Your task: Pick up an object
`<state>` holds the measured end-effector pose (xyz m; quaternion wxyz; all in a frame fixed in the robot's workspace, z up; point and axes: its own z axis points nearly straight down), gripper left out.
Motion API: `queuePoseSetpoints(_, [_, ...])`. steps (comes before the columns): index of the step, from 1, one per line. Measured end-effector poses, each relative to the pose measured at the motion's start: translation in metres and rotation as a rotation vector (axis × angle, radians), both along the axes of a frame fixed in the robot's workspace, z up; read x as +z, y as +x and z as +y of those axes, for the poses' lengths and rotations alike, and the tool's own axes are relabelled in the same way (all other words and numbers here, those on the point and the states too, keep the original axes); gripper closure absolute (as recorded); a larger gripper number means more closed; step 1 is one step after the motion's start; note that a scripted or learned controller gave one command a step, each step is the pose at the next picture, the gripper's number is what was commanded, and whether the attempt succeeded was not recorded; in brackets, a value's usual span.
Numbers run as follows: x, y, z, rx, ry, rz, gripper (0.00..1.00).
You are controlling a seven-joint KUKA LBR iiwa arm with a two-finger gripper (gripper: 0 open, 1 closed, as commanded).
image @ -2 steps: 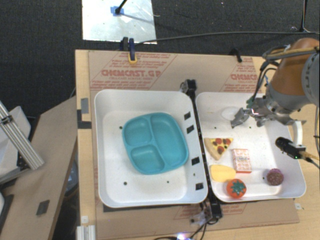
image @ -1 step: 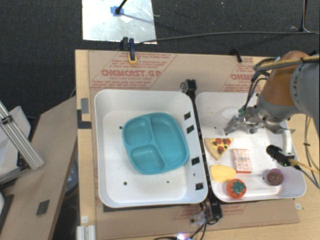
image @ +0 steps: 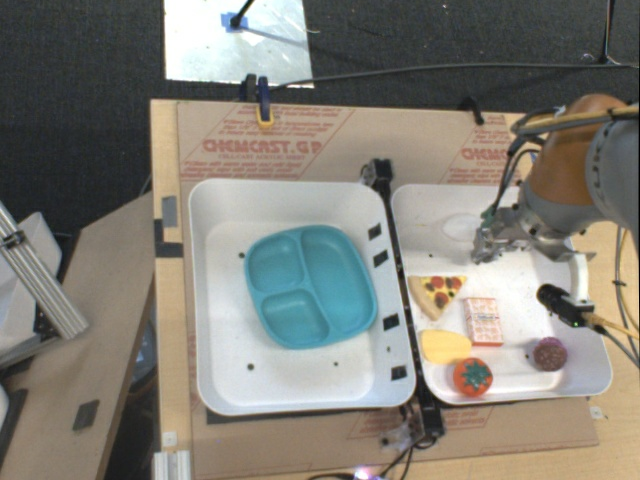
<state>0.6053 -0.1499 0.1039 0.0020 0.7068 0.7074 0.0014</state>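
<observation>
Gripper sits low over upper part of right bin, above bare floor. Finger state: cannot tell, tip too small and dark. Nothing visibly held.

Candidate objects lie nearer camera in same bin: pizza slice, small red-and-white box, yellow piece, tomato, dark red ball.

Left bin holds teal divided plate.

Judgement: approach stage, no object reached. Good pick likely means shifting toward pizza slice or box, centring over one item, descending straight, closing across narrow side, avoiding neighbours packed close.
</observation>
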Motion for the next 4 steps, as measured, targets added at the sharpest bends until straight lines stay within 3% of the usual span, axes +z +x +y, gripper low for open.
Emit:
queuePoseSetpoints(2, [0.12,0.005,-0.002,0.004,-0.001,-0.003,1.0])
queuePoseSetpoints(3, [0.143,0.006,-0.002,0.005,0.0,0.001,1.0])
queuePoseSetpoints(4, [0.15,0.004,0.048,0.007,0.001,0.003,1.0])
